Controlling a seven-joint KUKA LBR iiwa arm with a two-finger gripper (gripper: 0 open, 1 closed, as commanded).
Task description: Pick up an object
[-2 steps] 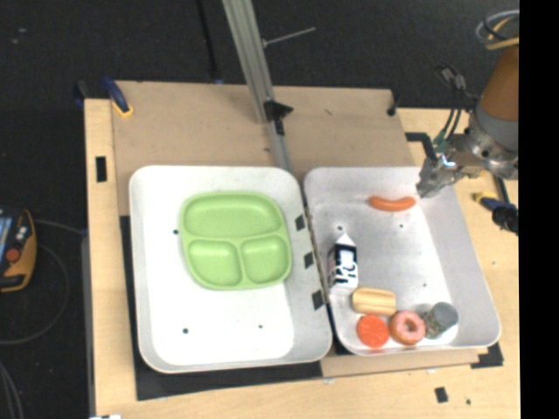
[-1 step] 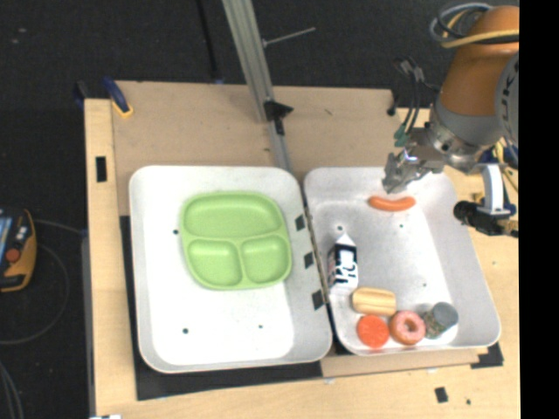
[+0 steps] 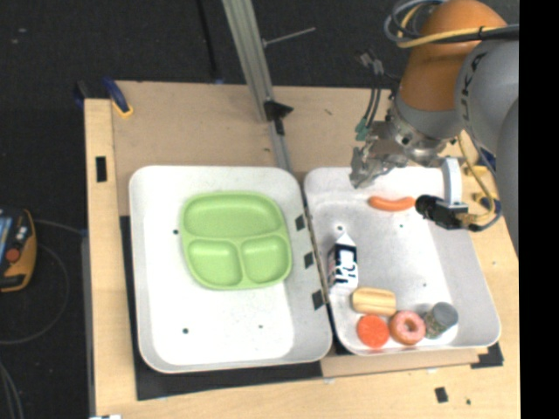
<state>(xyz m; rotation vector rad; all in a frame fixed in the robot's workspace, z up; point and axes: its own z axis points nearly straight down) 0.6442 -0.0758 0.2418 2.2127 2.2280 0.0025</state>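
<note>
One orange sausage (image 3: 390,203) lies just below the end effector (image 3: 362,178), whose finger state I cannot tell.

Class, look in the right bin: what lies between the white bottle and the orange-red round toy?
The camera view shows a tan bread roll between the white bottle and the orange-red round toy.
</note>
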